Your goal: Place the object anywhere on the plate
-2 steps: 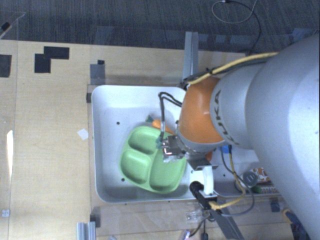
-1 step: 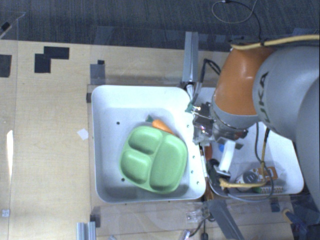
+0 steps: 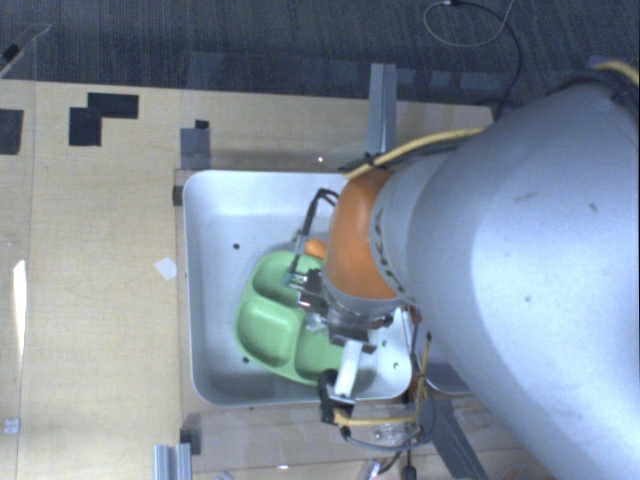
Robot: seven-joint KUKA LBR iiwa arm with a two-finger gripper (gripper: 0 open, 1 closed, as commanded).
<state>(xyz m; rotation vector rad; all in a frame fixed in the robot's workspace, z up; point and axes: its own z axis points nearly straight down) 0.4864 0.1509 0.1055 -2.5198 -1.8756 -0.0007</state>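
Gripper (image 3: pixel 322 306): it sits under the orange-banded wrist, over the 3 o'clock side of the green plate (image 3: pixel 266 326). The arm covers it, so I cannot tell whether it is open or closed, or whether it holds anything. Orange piece (image 3: pixel 314 249): probably the object. I see it at about 12 o'clock from the gripper, just beside the plate's rim, but I cannot tell whether it rests on the plate or on the bin floor. The plate's uncovered compartments lie toward 9 o'clock from the gripper. Plate and piece both lie inside the white bin (image 3: pixel 215 218). I judge any release should drift toward 9 o'clock.
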